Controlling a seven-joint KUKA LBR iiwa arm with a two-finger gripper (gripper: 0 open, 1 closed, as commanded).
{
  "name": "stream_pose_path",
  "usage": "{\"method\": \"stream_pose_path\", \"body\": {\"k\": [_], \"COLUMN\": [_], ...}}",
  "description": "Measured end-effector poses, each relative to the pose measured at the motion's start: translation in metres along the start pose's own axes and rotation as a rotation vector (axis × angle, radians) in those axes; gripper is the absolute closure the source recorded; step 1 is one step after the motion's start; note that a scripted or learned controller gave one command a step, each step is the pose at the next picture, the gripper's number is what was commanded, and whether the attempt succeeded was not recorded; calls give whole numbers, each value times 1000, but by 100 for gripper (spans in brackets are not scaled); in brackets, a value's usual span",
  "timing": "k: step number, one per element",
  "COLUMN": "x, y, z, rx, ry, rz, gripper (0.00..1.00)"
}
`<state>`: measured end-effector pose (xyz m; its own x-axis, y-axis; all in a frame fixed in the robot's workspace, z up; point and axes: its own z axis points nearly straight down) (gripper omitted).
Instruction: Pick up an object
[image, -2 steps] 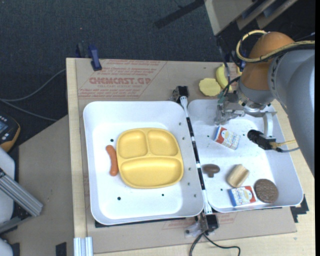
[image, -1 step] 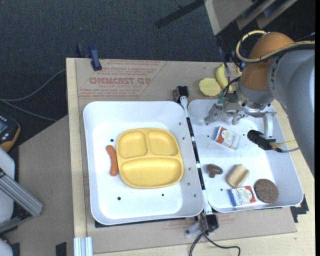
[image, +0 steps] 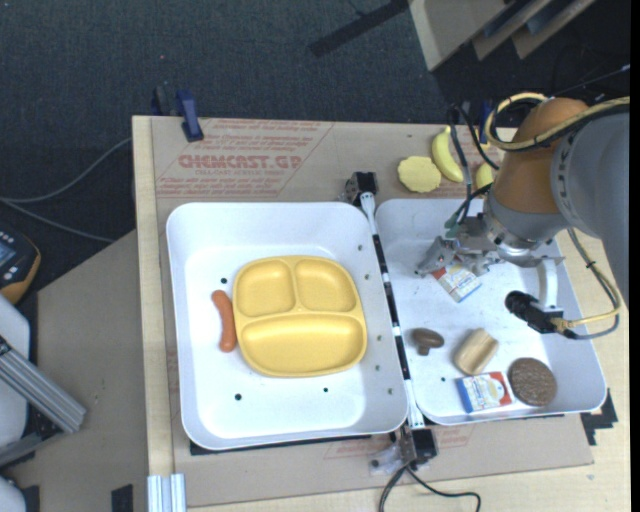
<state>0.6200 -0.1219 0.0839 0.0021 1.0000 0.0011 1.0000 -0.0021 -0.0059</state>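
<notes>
Two white bins, tool (image: 455, 262) over the right one
Left bin (image: 190, 235): yellow tray (image: 298, 315), sausage (image: 225, 320). Right bin (image: 580, 375): small packet (image: 459, 283), cookie (image: 532, 381), bread roll (image: 475, 351); tool's grip unclear

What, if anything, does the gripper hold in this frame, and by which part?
It cannot be told. The gripper is low in the right bin, right over a small white packet, but the wrist hides any hold.

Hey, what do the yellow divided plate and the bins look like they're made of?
The yellow divided plate looks like moulded plastic with a smooth, matte finish: even colour, rounded compartment ridges. The left bin and right bin look like thin white plastic, slightly glossy, with rounded moulded rims.
</notes>
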Motion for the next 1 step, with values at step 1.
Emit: {"method": "stream_pose_path", "body": {"k": [1], "x": [1], "y": [3], "z": [-11], "rx": [-7], "ry": [-1], "rz": [-1], "gripper": [100]}}
